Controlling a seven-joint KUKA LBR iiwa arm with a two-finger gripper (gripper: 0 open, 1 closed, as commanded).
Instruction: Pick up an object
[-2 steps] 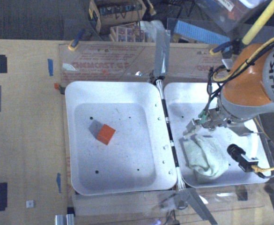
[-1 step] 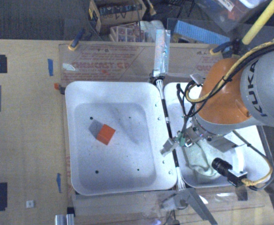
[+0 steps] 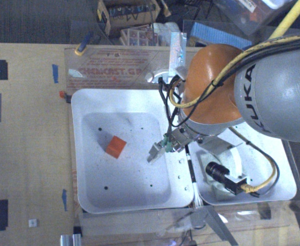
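Pincer over left bin's right side, nothing seen in it; orange block well off to its left.

Two-finger pincer (image 3: 156,152) hangs at the end of the grey arm with the orange band (image 3: 211,86), tips pointing down-left above the floor of the shallow white plastic left bin (image 3: 88,106); tips too small and blurred, cannot tell whether they are apart or together. No object visible between them. Small orange cube-shaped block (image 3: 116,147) lies on the bin floor well apart to the pincer's left, at about the same height in the view, tilted corner-on, not touched. Just right of the pincer, past the shared rims, sits the second shallow white bin (image 3: 288,188), with a black cylindrical part (image 3: 217,171) and a yellow cable (image 3: 265,181) over it. Both bins rest on the light wooden tabletop (image 3: 26,152), stretching far to the pincer's left.
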